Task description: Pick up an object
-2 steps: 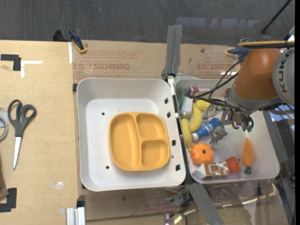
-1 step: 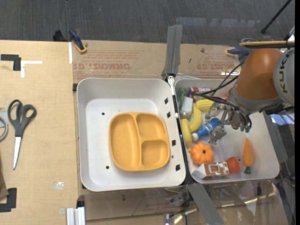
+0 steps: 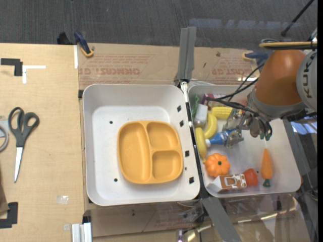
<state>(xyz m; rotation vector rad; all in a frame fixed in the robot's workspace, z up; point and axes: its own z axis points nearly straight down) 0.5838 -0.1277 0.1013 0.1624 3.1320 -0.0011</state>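
The robot arm [image 3: 282,79] reaches in from the right and hangs over the right bin [image 3: 292,183]. Its pincer [image 3: 237,130] sits low in the middle of that bin, just by a blue thing [image 3: 218,138] that lies next to the yellow banana [image 3: 201,141]. I cannot tell how the pincer is set, because wires and metal bits hide it.

The right bin has many toys to pick from. There is a little orange pumpkin [image 3: 217,165] near the front, a small box [image 3: 229,183] beside a red thing [image 3: 250,177], and a carrot [image 3: 266,166] off to the right. A corn cob [image 3: 220,112] lies at the far side.

The left bin [image 3: 101,185] has a yellow plate [image 3: 150,151] with three parts in it. A pair of scissors [image 3: 20,135] lies far off to the left on the surface [image 3: 45,195].

What could go wrong? The toys on the left side of the bin are packed close (the blue thing touches the banana). I think the pincer could bump the banana and push the blue thing away. The blue thing also looks thin and smooth, so it might slip out when the arm lifts. The pincer could also grab nothing at all.
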